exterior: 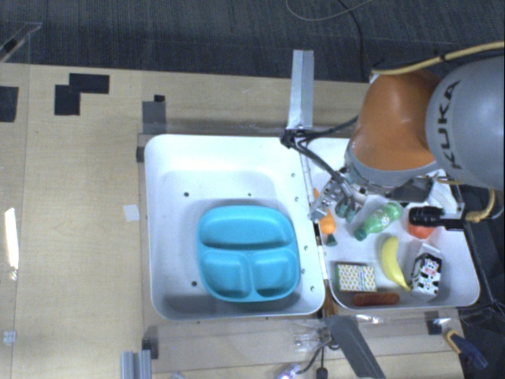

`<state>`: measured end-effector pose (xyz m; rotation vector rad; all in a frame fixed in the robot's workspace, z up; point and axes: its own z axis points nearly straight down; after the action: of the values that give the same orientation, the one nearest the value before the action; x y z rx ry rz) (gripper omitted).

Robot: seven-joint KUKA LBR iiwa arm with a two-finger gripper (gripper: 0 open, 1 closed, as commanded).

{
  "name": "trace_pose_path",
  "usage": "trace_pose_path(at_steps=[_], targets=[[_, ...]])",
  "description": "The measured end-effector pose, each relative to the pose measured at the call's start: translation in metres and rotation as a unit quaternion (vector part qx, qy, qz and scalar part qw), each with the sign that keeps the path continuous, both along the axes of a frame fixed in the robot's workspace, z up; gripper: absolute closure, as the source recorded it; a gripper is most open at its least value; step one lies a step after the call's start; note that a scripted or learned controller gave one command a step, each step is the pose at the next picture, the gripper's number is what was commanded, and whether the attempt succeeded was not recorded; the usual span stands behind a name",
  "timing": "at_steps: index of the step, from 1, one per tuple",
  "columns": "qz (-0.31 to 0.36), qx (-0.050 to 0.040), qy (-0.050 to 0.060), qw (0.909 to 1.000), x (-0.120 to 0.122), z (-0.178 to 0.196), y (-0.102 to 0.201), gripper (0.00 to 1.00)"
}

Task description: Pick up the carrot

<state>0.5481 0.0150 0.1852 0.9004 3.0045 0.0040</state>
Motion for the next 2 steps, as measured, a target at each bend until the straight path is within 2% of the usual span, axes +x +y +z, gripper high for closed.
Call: trace_pose_path(at_steps=[1,2], targets=[[-0.135,0.0009,-0.001,0.9908,0.06,0.061,0.031,1.0],[-0.104,0.0004,0.0,0.9946,0.036,0.035,0.003,1.0]])
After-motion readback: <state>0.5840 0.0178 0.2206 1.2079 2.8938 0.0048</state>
